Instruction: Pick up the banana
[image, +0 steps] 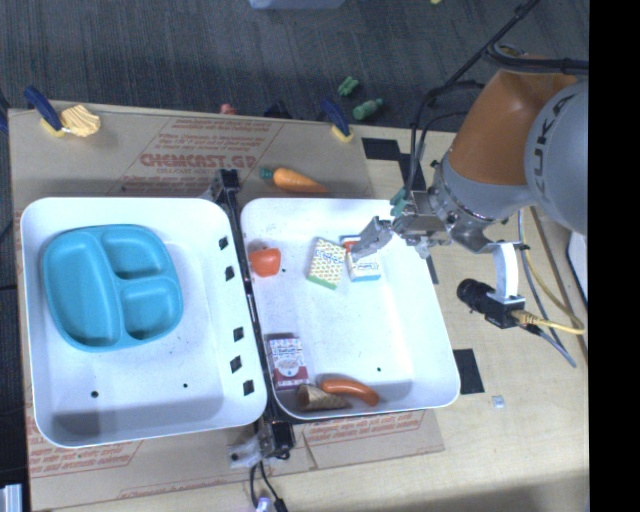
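Orange curved piece (348, 390), likely the banana, lies at right bin (385, 325) front edge. Gripper (372, 238) hovers by small box (365, 268) near back edge, grip state unreadable. Risk: descending here grabs the box instead.

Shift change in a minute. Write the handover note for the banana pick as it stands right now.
Gripper: low over the back of the right bin, next to the blue-and-white box; nothing visibly held.
Banana: I cannot make one out for certain. The right bin also has a patterned box, a red packet and an orange sausage-shaped piece. The left bin has a blue tray.
Done: nothing lifted.
Left: find the banana, grasp it, lift it.
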